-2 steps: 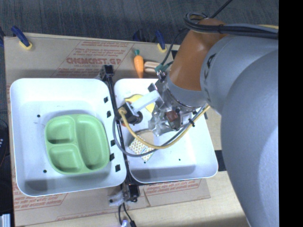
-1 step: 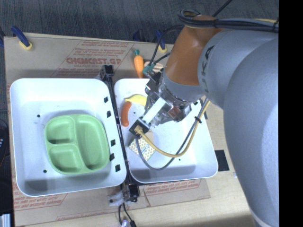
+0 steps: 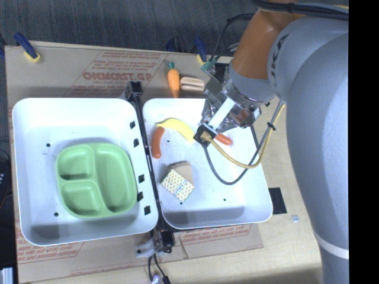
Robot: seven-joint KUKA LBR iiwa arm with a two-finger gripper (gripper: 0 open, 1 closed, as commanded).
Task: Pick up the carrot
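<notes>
1. The arm is reaching in from the right over the right bin (image 3: 254, 209), its orange band showing above the wrist.
2. The gripper (image 3: 220, 123) is hanging above the far half of that bin, just right of the banana (image 3: 176, 128).
3. The wrist is blocking the view of the gripper's tip, so I cannot tell how far open it is, and nothing is showing in its hold.
4. The carrot (image 3: 173, 82) is lying outside both bins, on the printed cardboard (image 3: 112, 70) just beyond the right bin's far rim, with its green top pointing away from the bin.
5. A tan roll (image 3: 192, 85) is sitting just beside the carrot, on its right.
6. A small orange-red piece (image 3: 224, 139) is peeking out from under the gripper, partly hidden.
7. An orange-red sausage (image 3: 157, 142) is lying near the right bin's left wall, close below the banana's left end.
8. A patterned wedge (image 3: 178, 183) is resting nearer the front of the right bin.
9. A green divided plate (image 3: 95, 179) is sitting in the left bin (image 3: 35, 117).
</notes>
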